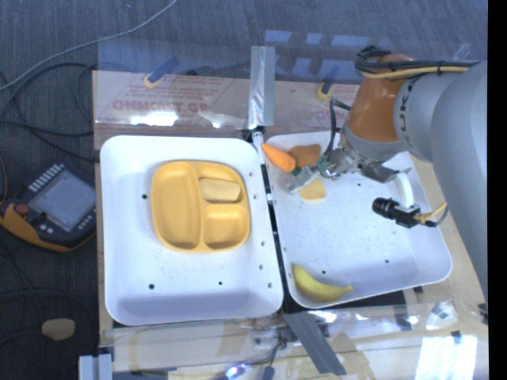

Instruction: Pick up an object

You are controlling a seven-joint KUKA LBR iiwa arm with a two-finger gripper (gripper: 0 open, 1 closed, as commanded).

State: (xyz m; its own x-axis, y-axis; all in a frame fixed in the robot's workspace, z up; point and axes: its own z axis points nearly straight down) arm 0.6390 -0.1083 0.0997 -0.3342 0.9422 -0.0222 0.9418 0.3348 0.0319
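Two white bins (119, 291) sit on a cardboard-covered bench (127, 101) over dark carpet (47, 22).

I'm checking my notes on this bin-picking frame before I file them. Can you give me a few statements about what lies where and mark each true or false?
1. The yellow divided tray lies in the left bin. True.
2. The banana lies at the far edge of the right bin. False: it lies at the near edge, by the near-left corner.
3. The carrot lies at the far-left corner of the right bin, beside the divide between the bins. True.
4. The gripper is over the left bin. False: it is over the far part of the right bin, near the carrot.
5. The banana lies in the yellow divided tray. False: it lies on the floor of the right bin.
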